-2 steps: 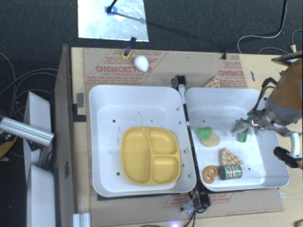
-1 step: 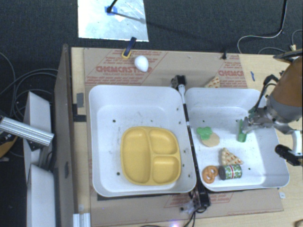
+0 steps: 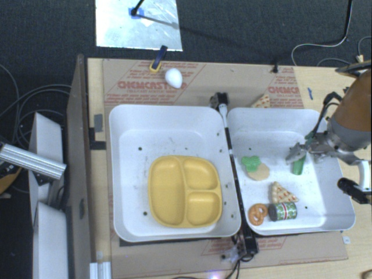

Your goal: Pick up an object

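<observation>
The divided tray [image 3: 185, 190] lay in the left bin [image 3: 131, 132]. In the right bin [image 3: 334, 214], the broccoli piece [image 3: 251, 163] touched the round cookie [image 3: 260, 171] at its 4 o'clock. The pizza slice [image 3: 281, 192] lay at the cookie's 4 o'clock, the can [image 3: 282, 211] just at the slice's 6 o'clock, and the pretzel [image 3: 256, 214] at the can's 9 o'clock. An egg [image 3: 173, 77] lay on the bench [image 3: 232, 80], at 12 o'clock from the left bin.

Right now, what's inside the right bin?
Right bin: a green toy on a tan disc, cracker wedge, pretzel, can, green piece partly covered by the gripper.
</observation>
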